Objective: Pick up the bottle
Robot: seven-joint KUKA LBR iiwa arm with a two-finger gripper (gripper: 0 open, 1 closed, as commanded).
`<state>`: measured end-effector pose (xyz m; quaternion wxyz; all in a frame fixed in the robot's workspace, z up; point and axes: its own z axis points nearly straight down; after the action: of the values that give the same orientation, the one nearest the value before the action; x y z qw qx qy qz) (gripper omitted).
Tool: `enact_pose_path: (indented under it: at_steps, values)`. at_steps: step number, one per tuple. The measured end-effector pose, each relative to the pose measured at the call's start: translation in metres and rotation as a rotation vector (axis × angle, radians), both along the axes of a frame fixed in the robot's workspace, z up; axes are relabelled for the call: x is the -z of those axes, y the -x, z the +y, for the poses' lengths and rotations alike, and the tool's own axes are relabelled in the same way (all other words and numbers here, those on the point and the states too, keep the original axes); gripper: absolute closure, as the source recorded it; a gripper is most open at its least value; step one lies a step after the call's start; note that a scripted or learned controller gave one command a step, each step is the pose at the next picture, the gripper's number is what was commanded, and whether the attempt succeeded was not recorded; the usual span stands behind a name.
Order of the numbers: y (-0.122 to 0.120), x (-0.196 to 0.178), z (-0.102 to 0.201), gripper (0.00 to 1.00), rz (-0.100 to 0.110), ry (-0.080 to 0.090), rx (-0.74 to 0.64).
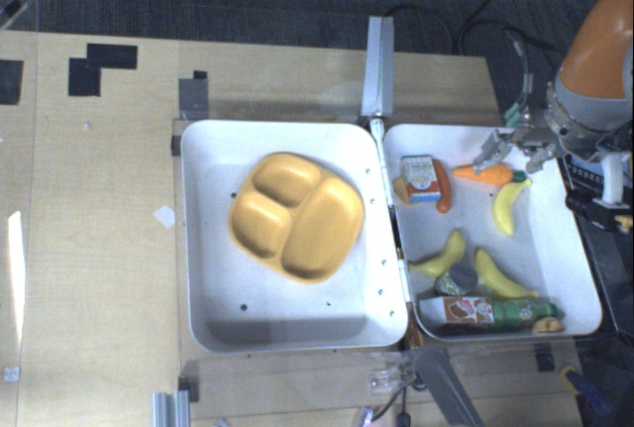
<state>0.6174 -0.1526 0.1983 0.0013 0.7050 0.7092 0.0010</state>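
gripper [513,150]: fingers spread, holding nothing, far right bin, above carrot [485,174] | bottle [500,313]: lying flat, near edge of right bin [584,291]

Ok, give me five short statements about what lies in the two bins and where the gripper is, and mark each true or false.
1. The bottle lies on its side along the near wall of the right bin. True.
2. The gripper is over the left bin. False: it is over the right bin's far end, by the carrot.
3. The yellow divided plate sits in the left bin. True.
4. The bottle is between the gripper's fingers. False: it lies at the bin's opposite end, apart from the gripper.
5. The right bin holds one banana. False: three show, one being.
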Motion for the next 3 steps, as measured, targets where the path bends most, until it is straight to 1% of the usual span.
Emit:
enact_pose_path:
  at_steps: [1, 2, 3]
  values:
    - [-0.053, 0.092, 0.019, 0.0, -0.001, 0.0, 0.077]
    - [-0.051, -0.086, -0.044, 0.0, -0.006, 0.002, 0.137]
    - [-0.051, -0.085, -0.043, 0.0, -0.004, 0.002, 0.136]
